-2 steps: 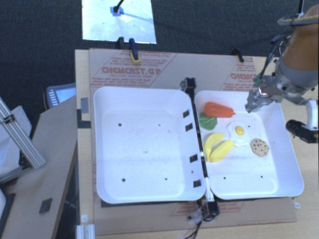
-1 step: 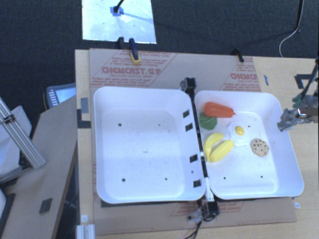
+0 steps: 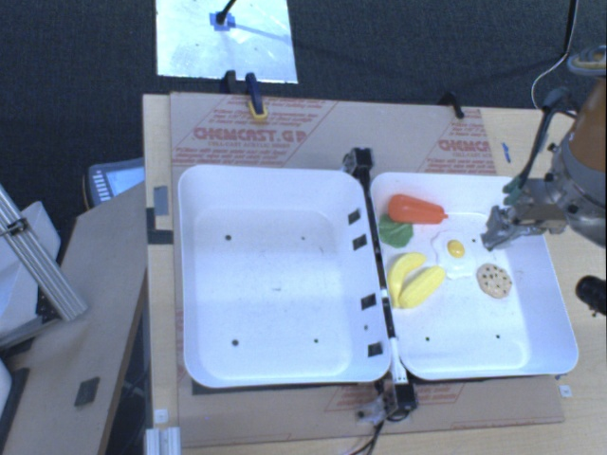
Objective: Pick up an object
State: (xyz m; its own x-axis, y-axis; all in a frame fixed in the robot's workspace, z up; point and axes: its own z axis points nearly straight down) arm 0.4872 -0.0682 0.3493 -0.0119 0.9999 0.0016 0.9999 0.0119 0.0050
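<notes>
The right bin [image 3: 531, 349] holds an orange carrot [image 3: 417, 209] with a green leafy top [image 3: 395, 231], a yellow banana [image 3: 415, 280], a white fried egg with a yellow yolk [image 3: 455, 250] and a round tan cookie [image 3: 493, 280]. My gripper [image 3: 495, 229] hangs over the right bin's right part, just right of the egg and above the cookie. Nothing shows between its fingers, and it touches none of the objects as far as I can see.
The left bin [image 3: 275, 273] lies beside the right one, joined by a black clipped divider [image 3: 375, 254]. Both sit on a cardboard sheet [image 3: 285, 131]. A shiny metal plate [image 3: 226, 27] lies beyond the bench's far edge. The arm's grey wrist [image 3: 579, 173] enters from the right.
</notes>
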